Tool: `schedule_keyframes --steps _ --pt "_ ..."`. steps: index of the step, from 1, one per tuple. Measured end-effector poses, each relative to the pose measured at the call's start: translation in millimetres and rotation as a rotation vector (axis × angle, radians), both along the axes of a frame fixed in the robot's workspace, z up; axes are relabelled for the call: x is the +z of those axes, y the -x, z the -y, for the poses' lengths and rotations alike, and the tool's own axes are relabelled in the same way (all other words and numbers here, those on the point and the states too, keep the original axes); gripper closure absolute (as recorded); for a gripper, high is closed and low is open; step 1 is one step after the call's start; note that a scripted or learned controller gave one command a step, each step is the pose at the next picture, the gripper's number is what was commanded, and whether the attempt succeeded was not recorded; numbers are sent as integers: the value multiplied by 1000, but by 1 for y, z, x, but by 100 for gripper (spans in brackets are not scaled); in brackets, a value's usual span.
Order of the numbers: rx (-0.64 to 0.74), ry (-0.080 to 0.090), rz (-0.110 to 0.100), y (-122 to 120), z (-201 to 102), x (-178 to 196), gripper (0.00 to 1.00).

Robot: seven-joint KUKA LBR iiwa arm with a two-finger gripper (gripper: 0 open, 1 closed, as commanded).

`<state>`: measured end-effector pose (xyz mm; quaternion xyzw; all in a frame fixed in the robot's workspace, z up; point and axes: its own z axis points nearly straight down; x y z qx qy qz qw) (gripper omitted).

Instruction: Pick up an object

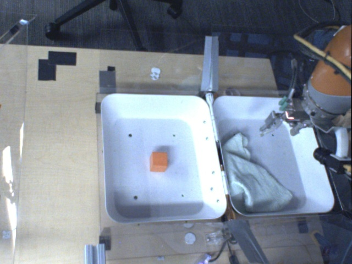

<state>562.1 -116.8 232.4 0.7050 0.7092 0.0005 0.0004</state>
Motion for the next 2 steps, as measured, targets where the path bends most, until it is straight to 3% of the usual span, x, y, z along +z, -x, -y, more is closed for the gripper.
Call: schedule_keyframes --steps 1,2 --pt "-64 0 4 -42 -4 -137 0" --pt "-63 -1 8 -43 -5 -126 100"
